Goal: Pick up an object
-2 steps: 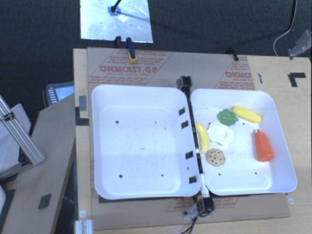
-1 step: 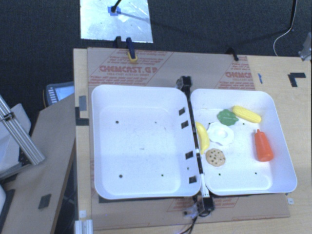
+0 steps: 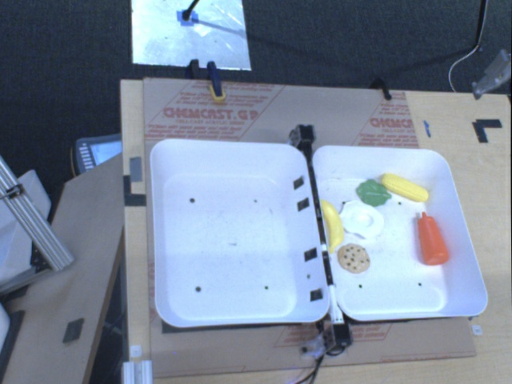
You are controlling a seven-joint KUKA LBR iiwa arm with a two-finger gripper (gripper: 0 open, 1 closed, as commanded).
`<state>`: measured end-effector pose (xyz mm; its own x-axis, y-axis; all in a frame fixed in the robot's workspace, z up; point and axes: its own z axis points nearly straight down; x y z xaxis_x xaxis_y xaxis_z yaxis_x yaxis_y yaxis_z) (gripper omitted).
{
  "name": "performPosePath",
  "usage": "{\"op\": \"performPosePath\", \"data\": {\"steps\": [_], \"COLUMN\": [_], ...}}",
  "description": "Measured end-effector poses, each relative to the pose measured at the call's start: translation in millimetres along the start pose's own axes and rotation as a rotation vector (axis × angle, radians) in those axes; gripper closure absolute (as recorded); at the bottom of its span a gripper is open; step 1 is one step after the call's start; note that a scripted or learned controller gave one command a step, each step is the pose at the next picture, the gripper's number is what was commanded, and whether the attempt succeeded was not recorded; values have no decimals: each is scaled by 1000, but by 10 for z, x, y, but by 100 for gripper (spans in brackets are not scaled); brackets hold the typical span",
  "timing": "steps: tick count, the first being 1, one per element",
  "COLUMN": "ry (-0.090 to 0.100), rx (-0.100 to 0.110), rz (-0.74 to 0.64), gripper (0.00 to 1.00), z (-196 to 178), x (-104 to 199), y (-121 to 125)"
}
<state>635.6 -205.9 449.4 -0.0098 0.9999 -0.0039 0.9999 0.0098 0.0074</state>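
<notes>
All the toys lie in the right bin (image 3: 460, 290), so that is where a pick has to happen, and the left bin (image 3: 172, 294) probably serves as the drop side. Taking the white disc (image 3: 362, 218) near the middle of the right bin as the marker: a banana (image 3: 332, 225) lies just to its left, pressed along the wall where the two bins meet; a cookie (image 3: 353, 258) lies just below it, close but apart; a green leafy piece (image 3: 372, 191) sits at its upper edge, seemingly touching; an ear of corn (image 3: 404, 187) lies up and to its right, just beside the green piece. An orange bottle (image 3: 432, 239) lies to the disc's right, well apart from everything, with bare floor all round it. That spacing makes the bottle the likeliest thing to pick, in my judgement, since nothing crowds it, while the banana hugs the wall and the cookie lies flat. The bottle is bright orange, on its side, with a narrower neck pointing to the far rim and a rounded, wider base towards the near rim; it looks smooth and may roll.
</notes>
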Motion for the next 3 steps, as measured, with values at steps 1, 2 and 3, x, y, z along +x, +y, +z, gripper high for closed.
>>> {"op": "performPosePath", "data": {"steps": [1,2,3], "ry": [-3,-2,-5], "rx": [-4,-3,-7], "rz": [-5,-5,-10], "gripper": [100,0,100], "z": [-121,-115,-231], "x": [2,2,4], "y": [8,7,14]}}
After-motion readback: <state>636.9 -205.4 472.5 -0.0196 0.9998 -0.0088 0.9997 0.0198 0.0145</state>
